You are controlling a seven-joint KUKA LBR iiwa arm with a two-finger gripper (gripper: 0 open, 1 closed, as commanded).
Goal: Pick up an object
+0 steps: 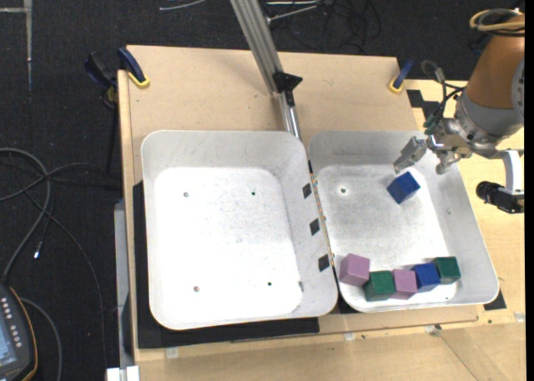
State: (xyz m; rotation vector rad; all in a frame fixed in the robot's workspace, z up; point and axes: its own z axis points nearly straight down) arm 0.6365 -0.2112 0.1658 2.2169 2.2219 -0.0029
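The claw (426, 154) is hanging over the far right part of the right bin (467, 229), its two fingers (410, 154) spread wide with nothing between them. A lone blue cube (404, 187) is lying tilted on the bin floor just beside the claw, toward the near side, apart from the fingers; being alone and clear of the walls, it seems the easiest thing to grasp. Five other blocks are huddling along the bin's near edge: a purple cube (355, 268), a green cube (380, 284), a pink cube (405, 281), a second blue cube (427, 274) and a dark green cube (447, 268), touching one another, likely awkward for wide fingers. The left bin (158, 204) is sitting alongside on the desk (209, 92).
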